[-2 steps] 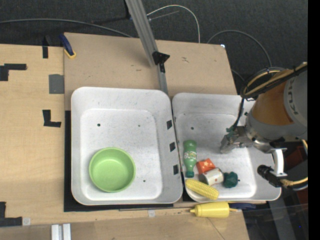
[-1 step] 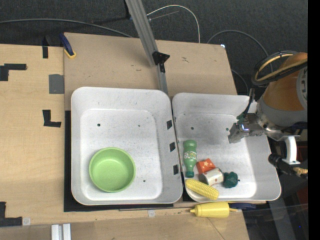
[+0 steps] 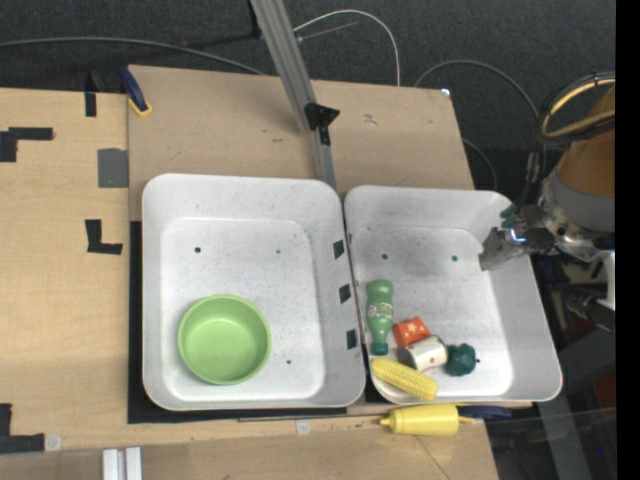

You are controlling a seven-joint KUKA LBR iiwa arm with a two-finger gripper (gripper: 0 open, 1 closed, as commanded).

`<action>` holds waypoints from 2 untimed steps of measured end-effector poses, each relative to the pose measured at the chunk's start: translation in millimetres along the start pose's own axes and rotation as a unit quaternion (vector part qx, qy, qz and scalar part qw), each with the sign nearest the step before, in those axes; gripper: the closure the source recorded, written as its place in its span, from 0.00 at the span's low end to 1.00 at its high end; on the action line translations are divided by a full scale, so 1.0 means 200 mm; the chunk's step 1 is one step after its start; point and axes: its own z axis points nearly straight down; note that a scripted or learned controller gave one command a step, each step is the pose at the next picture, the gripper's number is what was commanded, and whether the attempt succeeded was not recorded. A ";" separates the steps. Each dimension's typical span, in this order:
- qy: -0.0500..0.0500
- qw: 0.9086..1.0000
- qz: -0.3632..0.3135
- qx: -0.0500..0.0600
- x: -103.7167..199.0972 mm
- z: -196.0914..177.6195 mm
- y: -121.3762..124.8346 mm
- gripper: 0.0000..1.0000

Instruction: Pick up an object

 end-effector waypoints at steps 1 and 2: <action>0.000 1.000 0.000 -0.001 -0.04 -0.30 0.00 1.00; 0.001 1.000 -0.003 0.002 0.20 -0.30 0.13 1.00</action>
